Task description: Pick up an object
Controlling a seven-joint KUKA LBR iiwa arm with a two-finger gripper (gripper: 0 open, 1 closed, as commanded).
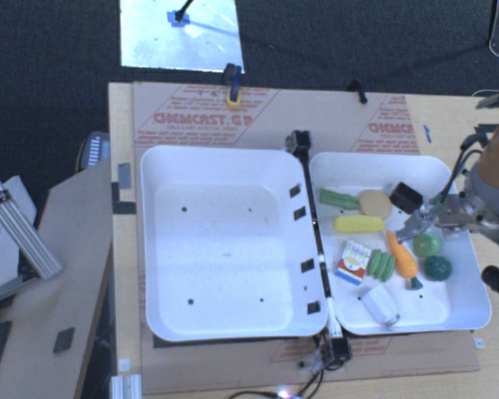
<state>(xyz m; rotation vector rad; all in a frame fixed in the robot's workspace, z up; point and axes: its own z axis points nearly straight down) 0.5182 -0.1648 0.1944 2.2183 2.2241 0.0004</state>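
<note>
Orange carrot (402, 257) lies in the right bin (461, 312), beside a yellow corn cob (359, 223), a green ball (427, 244) and a darker green ball (437, 267). Just above them hangs the gripper (422, 220); whether it is parted or closed cannot be told.

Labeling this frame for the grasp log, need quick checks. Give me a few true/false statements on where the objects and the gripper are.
1. All loose objects lie in the right bin. True.
2. The yellow corn cob lies in the left bin. False: it lies in the right bin.
3. The gripper is above the right bin, near the toy carrot. True.
4. The carrot is blue. False: orange.
5. The green ball sits beside the carrot. True.
</note>
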